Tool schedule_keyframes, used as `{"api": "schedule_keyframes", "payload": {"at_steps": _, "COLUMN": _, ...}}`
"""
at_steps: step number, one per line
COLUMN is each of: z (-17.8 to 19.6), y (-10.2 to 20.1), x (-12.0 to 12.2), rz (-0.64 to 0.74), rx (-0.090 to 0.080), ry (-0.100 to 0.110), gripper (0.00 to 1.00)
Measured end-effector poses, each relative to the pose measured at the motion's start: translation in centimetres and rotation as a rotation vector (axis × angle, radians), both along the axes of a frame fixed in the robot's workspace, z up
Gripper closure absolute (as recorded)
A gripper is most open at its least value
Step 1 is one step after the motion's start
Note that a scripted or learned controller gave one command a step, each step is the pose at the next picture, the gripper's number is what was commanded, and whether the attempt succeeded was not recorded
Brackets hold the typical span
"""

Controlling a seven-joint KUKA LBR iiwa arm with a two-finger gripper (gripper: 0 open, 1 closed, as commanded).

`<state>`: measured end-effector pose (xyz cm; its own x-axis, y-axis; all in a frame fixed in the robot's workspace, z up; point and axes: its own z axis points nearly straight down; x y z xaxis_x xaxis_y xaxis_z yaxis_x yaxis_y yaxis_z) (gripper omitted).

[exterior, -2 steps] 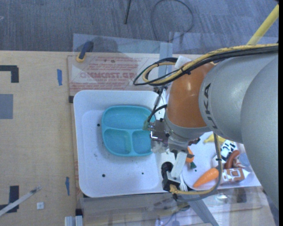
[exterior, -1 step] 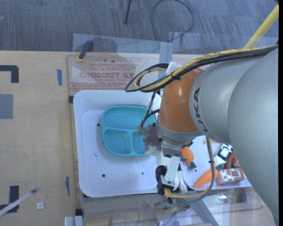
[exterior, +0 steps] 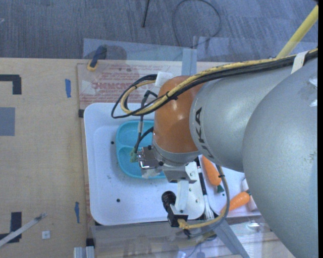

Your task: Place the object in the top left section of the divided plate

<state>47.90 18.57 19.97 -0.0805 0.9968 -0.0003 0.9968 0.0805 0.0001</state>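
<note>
Blue divided plate (exterior: 126, 147) lies in white bin (exterior: 101, 201), orange carrot (exterior: 212, 172) nearby.

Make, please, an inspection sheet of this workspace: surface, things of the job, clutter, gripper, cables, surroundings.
Surface: shallow white plastic bin on a pale wooden bench; a few dark specks on its floor.
Job's things: light blue divided plate in the bin, largely hidden under the arm; the object to place cannot be identified.
Clutter: two orange carrot-shaped pieces, right of the plate.
Grippers: grey metal gripper over the plate's right part; state cannot be told.
Cables: yellow and black cables along the arm; thin black cable on the floor.
Surroundings: grey carpet; blue tape strips on the bench.
</note>
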Motion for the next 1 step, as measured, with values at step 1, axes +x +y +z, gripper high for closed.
{"api": "schedule_keyframes", "payload": {"at_steps": 1, "z": 9.73, "y": 2.50, "x": 1.01, "rz": 0.104, "rx": -0.001, "ry": 0.001, "gripper": 1.00}}
